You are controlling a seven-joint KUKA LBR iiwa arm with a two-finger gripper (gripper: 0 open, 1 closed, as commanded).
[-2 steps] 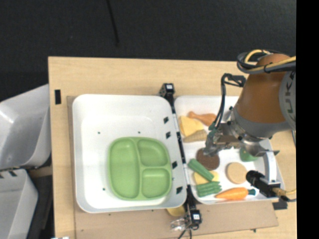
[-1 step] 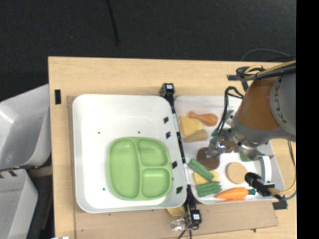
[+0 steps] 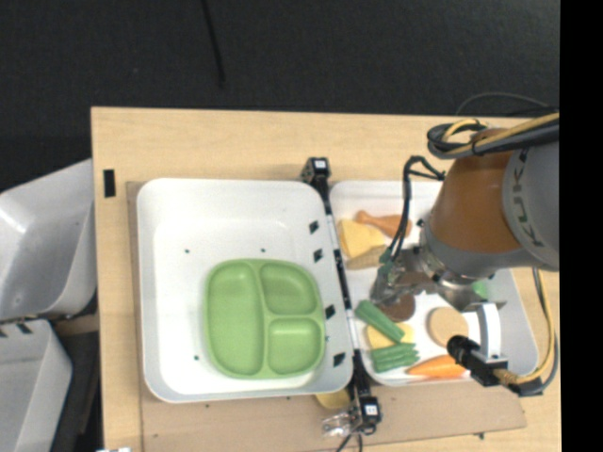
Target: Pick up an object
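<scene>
The gripper hangs low over the right bin; whether it is open or closed cannot be told. A brown round piece lies right beneath it, a green bean pod just beside. Also in this bin: a yellow cheese wedge, a carrot, a tan disc. The left bin holds a green divided plate. Partial lettering "KU" shows on the arm.

bench: light wood | floor: dark | white furniture: left edge
</scene>
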